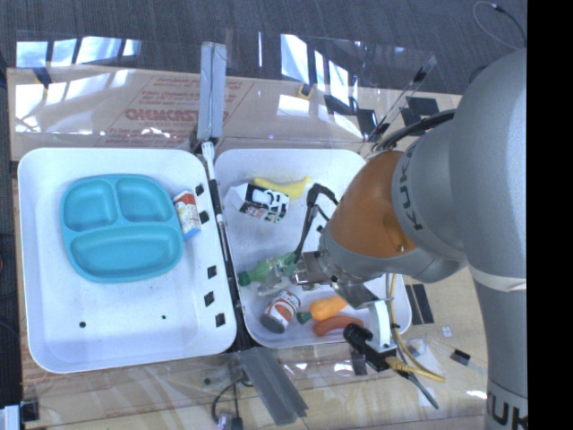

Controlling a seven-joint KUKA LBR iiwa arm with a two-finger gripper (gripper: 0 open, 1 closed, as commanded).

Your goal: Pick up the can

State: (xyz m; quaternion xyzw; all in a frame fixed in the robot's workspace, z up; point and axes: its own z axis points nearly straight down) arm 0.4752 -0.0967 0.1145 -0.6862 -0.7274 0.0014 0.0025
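The small orange-and-white metal can point(281, 309) is lying beside the green thing point(269, 270), which could be grabbed instead by the gripper point(304, 271), whose grip cannot be told.

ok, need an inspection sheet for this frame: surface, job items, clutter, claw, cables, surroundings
surface: bench with left bin and right bin, both white, side by side.
job's things: can, orange and white, lying on its side near the right bin's front edge.
clutter: right bin has banana, black-and-white packet, green item, two orange carrot-like pieces. Left bin has blue divided tray and small carton beside it.
claw: claw low over the right bin, behind the can; fingers unclear.
cables: black cable looping off the wrist; yellow lead at the bench front.
surroundings: clear shield behind the bins; dark floor.
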